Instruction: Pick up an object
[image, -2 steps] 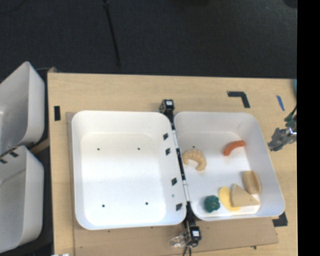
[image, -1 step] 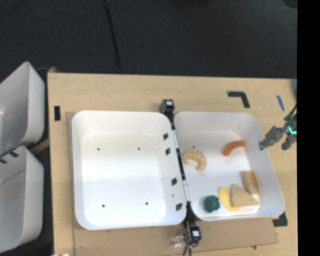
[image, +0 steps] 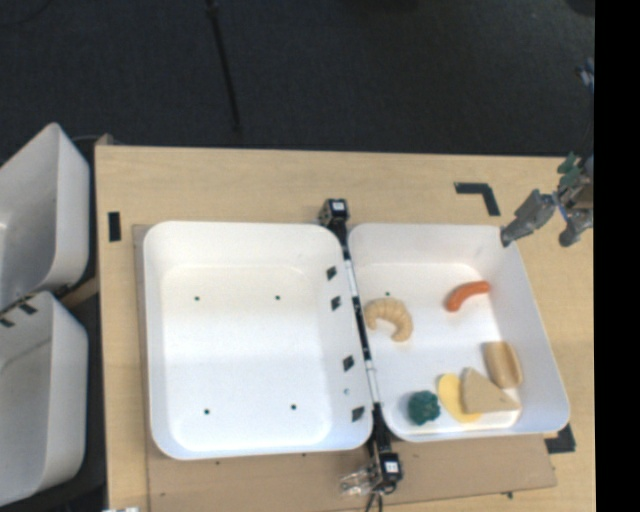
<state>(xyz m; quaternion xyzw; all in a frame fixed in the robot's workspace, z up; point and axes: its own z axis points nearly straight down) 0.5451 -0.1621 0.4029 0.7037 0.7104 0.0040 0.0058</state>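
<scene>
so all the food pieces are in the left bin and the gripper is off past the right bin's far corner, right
Not quite. In the camera view the food pieces, the croissant, the orange sausage, the green piece and the rest, lie in the right bin, not the left bin. The gripper is indeed off past the right bin's far corner.

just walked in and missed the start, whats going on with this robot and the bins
A robot arm is set to pick up an object. Its gripper sits at the right edge, over the bench beyond the right bin's far corner, holding nothing. The right bin holds a croissant, an orange sausage-like piece, a bread roll, a yellow piece under a tan wedge, and a green lump. All of them lie untouched.
</scene>
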